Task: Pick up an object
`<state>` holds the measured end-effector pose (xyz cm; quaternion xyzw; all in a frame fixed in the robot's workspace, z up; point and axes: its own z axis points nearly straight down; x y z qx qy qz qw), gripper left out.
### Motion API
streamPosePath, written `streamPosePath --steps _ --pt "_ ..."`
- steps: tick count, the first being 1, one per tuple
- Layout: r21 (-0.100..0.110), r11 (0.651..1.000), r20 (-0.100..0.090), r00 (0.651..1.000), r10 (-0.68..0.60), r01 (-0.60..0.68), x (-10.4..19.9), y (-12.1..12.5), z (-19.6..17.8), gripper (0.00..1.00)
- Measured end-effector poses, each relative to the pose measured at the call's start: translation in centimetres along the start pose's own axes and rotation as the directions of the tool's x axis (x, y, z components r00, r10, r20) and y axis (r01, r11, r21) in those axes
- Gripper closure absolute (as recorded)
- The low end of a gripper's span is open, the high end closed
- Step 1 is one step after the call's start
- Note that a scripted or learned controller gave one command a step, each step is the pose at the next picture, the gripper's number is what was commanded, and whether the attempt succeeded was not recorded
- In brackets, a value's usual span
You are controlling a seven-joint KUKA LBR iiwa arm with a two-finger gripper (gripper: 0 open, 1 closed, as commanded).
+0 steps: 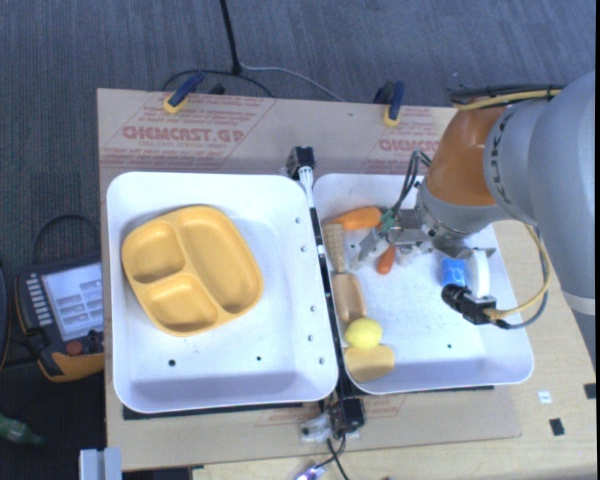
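Fingers (382,248) straddle a small orange piece (385,260).

A single fixed camera is looking down from above the surface (180,138) at a slant, facing both white bins so that the left bin (280,368) and the right bin (500,363) are sitting side by side across the middle of the frame. It is standing far enough back to be taking in the whole board, a strip of grey carpet (100,18) beyond it and some gear at the left edge. The arm (540,158) is entering from the right and looming large, being nearest the lens.
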<state>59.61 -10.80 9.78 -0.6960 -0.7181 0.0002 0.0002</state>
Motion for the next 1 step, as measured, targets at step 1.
streamPosePath --steps 1 --pt "-0.006 0.858 0.011 0.858 -0.513 0.513 -0.10 3.52 0.45 0.00"
